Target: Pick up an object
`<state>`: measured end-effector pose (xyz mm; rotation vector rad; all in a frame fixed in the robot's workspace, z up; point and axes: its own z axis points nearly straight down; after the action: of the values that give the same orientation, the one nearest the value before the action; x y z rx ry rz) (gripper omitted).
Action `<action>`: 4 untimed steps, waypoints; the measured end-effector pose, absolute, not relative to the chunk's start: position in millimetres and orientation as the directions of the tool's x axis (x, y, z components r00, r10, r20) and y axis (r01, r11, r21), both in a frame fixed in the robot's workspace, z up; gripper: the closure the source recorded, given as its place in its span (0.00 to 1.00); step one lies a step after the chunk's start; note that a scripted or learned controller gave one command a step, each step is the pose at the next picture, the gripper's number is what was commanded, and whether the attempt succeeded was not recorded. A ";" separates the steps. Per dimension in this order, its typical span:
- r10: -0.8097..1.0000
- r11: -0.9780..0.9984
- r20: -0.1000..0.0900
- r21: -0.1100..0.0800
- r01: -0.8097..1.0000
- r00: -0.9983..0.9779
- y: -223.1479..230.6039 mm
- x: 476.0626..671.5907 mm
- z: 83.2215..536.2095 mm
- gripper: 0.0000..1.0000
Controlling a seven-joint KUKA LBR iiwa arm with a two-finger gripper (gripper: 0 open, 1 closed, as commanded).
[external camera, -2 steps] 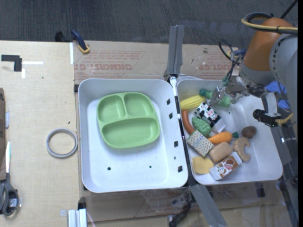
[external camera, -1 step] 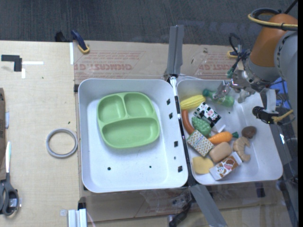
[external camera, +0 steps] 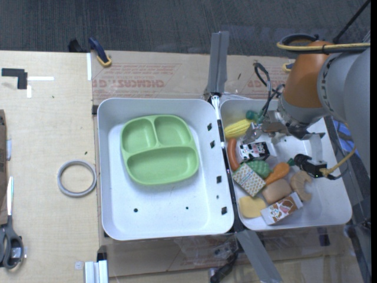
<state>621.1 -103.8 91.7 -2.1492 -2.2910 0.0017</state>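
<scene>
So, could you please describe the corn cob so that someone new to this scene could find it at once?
Look in the right white bin, the one crowded with toy food, not the one with the green plate. The corn cob lies near that bin's upper left corner, just above the red sausage. It is the only bright yellow, ridged, stubby piece there.

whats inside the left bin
Inside the left bin lies a green divided plate, three compartments with nothing in them, plus bare white floor with a few small dark spots. Whatever lies beneath the plate is covered.
</scene>
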 end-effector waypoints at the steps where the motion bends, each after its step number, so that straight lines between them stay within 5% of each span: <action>1: 0.994 0.106 0.000 -0.001 0.994 -0.106 -164.3 546.3 165.1 0.00; 2: 0.990 0.141 -0.006 0.015 0.990 -0.141 -176.4 494.8 98.7 0.00; 3: 0.990 0.139 -0.006 0.018 0.990 -0.139 -176.8 496.1 107.9 1.00; 4: 0.990 0.140 -0.006 0.017 0.990 -0.139 -176.7 496.1 107.9 0.00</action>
<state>496.1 -176.7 107.9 -2.0713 -2.3835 -0.0141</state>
